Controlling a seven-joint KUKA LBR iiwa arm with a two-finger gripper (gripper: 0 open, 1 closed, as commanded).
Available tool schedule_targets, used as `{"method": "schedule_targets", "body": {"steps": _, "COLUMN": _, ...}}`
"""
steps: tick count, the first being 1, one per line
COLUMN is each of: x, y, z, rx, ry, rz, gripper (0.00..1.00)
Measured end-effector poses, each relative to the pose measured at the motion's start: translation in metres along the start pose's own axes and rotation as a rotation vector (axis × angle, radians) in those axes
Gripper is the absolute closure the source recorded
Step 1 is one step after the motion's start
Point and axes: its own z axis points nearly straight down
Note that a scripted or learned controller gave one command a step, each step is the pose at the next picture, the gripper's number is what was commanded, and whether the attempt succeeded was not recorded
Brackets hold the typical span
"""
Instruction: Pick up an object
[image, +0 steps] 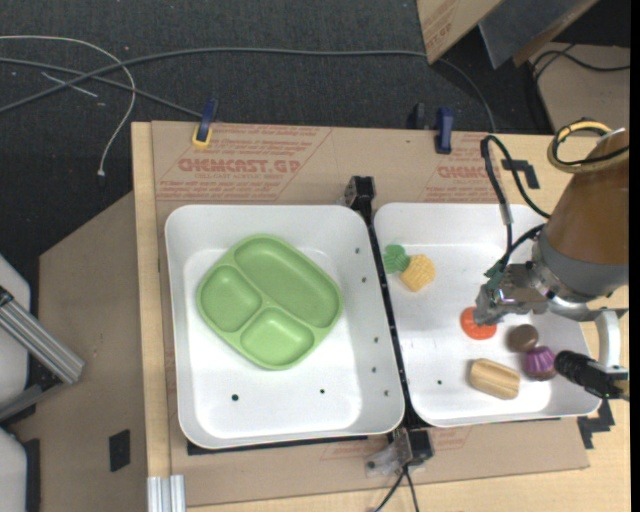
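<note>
Camera view: claw (487, 310) hangs low in the right bin (440, 395), just above an orange object (474, 324); its state is unclear.

Gripper (487, 307) over orange object (476, 323) (right bin (440, 400)), green tray (268, 300) left.

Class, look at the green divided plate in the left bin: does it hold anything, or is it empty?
Empty. All three compartments of the green divided plate show bare green; the toy foods lie in the right bin.

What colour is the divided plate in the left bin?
Light green, seen clearly in the camera view: the divided plate.
</note>
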Motion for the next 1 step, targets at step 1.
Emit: {"method": "schedule_targets", "body": {"steps": 1, "x": 0.0055, "y": 0.0004, "z": -0.0628, "rx": -0.003, "ry": 0.000, "rz": -0.001, "gripper": 1.00}}
